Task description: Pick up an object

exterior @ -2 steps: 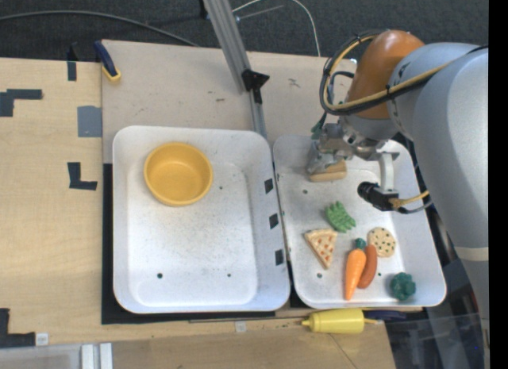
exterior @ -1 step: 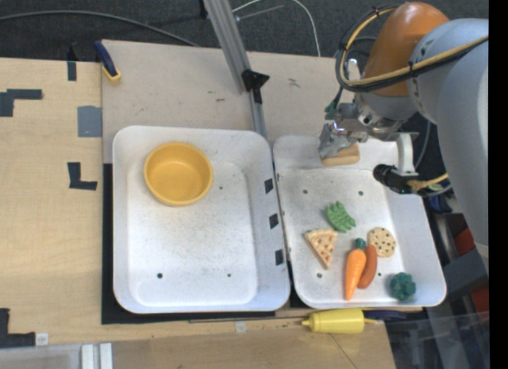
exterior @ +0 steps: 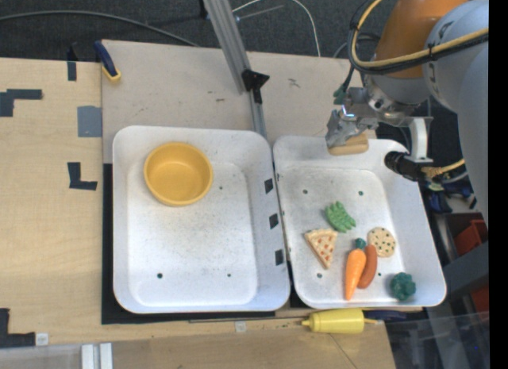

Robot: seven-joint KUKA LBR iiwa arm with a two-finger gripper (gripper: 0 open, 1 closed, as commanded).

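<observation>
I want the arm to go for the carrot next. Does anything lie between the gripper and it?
Partly. The gripper is at the right bin's far rim, over a tan block. The green leafy piece lies roughly between it and the carrot; a sausage touches the carrot's side.

End effector (exterior: 347, 131) low, wrist bent down

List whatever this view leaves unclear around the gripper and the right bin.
- Gripper: whether it grips the tan block beneath it; its own body covers the contact.
- Sausage: partly covered by the carrot.
- Arm: cut off by the right edge.
- Cookie: surface detail too small.
</observation>
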